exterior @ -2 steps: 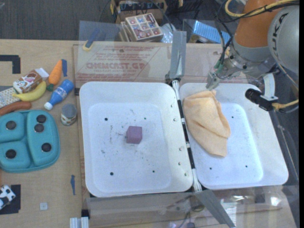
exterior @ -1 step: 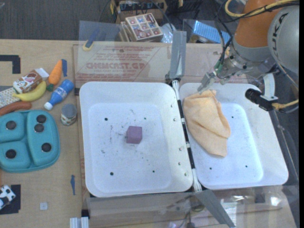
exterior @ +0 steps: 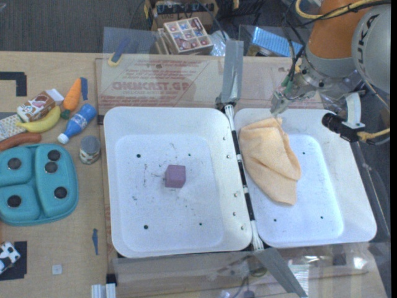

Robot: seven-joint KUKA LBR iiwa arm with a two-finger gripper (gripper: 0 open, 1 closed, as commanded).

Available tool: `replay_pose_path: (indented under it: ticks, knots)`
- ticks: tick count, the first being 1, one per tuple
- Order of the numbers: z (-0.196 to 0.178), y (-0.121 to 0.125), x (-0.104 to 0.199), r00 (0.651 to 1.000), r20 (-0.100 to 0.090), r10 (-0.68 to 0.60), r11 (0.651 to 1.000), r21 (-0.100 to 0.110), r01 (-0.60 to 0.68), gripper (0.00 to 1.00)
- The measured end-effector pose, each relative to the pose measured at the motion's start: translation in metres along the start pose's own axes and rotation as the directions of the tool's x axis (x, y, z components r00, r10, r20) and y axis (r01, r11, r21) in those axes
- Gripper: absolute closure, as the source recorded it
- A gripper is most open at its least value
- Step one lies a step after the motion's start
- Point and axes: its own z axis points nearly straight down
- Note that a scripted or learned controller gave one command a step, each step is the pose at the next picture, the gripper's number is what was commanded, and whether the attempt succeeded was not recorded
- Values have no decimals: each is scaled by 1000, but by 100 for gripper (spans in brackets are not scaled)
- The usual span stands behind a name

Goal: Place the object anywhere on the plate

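From my overhead camera I see the two shallow white bins side by side, the left white bin (exterior: 124, 225) and the right white bin (exterior: 335, 216), and I take the grey divider strip (exterior: 239, 172) between them as my landmark. Just right of that strip, in the right bin, lies a soft pale-orange cloth (exterior: 271, 157), draped in folds with its top corner drawn upward toward the bin's far edge. The two-finger gripper (exterior: 277, 106) sits at that raised corner, reaching in from the right beneath the grey arm's orange band (exterior: 338, 20); the tips appear pinched on the cloth's top edge, so I read it as clenched on the fabric, with the corner touching the fingertips. Left of the strip, near the middle of the left bin, a small purple cube (exterior: 175, 176) rests alone on the speckled floor. Well left of the strip, outside both bins on the wooden bench (exterior: 56, 67), I see a teal plastic tray with round holes (exterior: 37, 182), a yellow toy banana (exterior: 40, 121), a blue-and-white toy bottle (exterior: 78, 121), a small grey can (exterior: 90, 149) and an orange toy carrot (exterior: 73, 94).
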Motion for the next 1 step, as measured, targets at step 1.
replay_pose_path:
  ticks: [1]
  knots:
    - [0, 0, 0, 1000, 0, 0, 1000, 0, 0, 0]
